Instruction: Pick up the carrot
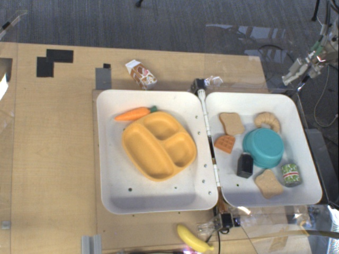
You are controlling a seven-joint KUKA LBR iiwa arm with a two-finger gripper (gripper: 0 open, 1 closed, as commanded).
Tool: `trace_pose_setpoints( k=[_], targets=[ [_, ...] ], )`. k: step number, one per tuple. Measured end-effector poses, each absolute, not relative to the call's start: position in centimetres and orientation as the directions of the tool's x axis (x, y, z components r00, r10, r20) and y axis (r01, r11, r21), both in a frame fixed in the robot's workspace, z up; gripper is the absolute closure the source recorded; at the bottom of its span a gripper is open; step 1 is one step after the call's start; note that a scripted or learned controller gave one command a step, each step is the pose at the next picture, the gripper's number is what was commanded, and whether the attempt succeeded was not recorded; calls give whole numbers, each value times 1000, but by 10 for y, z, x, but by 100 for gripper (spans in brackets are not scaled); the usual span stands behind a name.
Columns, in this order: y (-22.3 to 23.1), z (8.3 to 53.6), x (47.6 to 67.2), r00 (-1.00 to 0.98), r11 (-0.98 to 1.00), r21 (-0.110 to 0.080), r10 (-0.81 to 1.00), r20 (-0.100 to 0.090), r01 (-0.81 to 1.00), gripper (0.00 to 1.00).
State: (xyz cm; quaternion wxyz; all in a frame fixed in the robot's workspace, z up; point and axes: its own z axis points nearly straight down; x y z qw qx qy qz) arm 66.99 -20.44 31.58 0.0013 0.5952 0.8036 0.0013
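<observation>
The carrot [132, 114] is orange with a green tip. It lies flat near the back of the left bin [114, 194], just behind a yellow divided plate [159, 144], and nothing is touching it. My gripper [296, 72] is a pale shape with cables at the upper right, outside the right bin [307, 194] and past its far corner. It is far from the carrot and partly cut off by the frame edge.
The right bin holds a teal bowl [263, 147], toast [231, 123], a bagel [267, 121], a waffle [224, 143], a black block [244, 164], a bread slice [269, 183] and a green can [290, 174]. A banana [193, 239] and a snack packet [141, 73] lie on the bench.
</observation>
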Motion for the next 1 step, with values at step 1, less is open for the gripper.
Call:
trace_pose_setpoints(
  k=[1],
  targets=[
    [-205, 394, 671, -636, 637, 12, 771, -17, 771, 0]
  ],
)
